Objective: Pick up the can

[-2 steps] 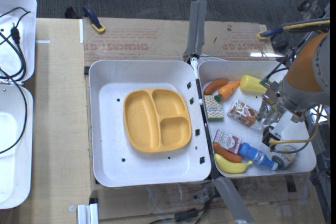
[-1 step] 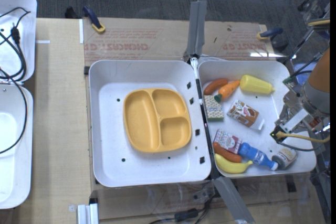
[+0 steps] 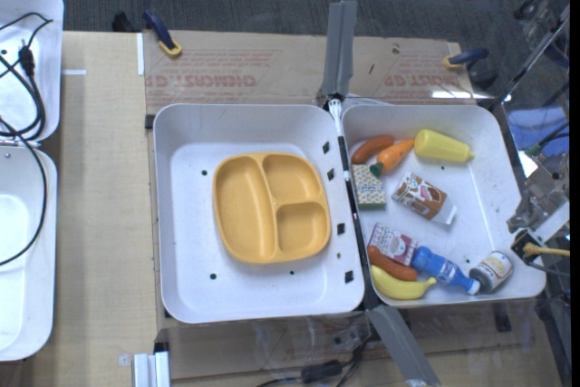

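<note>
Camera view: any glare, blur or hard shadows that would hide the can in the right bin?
Camera view: lighting is even and soft, with no hard shadows in the right bin. The can, lying near its front right corner, is small and slightly soft, its label unreadable. The yellow tray shows only mild sheen. The gripper at the right edge looks dim and cluttered.

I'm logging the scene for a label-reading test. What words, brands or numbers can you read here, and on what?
"CHEMCAST GP": red print, upside down, on the cardboard sheet behind the bins; repeated at right, partly hidden.
Juice carton: print too small to read.
Second carton: blurred.
Can: label unreadable.
Blue bottle: nothing legible.
</note>
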Available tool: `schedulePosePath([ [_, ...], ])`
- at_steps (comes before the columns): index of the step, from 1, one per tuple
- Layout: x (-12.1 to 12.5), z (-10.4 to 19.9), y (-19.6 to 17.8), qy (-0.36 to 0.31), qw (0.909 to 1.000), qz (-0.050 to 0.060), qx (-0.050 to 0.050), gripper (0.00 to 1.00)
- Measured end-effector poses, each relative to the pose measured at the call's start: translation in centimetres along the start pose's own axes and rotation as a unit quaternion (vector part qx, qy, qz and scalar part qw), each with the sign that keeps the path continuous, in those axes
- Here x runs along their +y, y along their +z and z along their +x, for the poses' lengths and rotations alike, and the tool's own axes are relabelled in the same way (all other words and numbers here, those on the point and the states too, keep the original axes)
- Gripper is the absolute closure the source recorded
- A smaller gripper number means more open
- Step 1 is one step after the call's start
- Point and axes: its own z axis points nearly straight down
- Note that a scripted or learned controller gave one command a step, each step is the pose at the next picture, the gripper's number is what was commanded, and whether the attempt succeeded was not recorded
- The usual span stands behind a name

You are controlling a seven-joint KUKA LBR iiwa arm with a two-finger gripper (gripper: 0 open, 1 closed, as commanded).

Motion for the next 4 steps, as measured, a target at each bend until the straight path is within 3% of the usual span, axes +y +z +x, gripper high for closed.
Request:
schedulePosePath([
  [1, -0.2, 0.2, -6.3, 0.07, 0.9976, 0.0, 0.0, 1.0],
  [4, -0.2, 0.3, -8.5, 0.063, 0.998, 0.004, -0.007, 1.0],
])
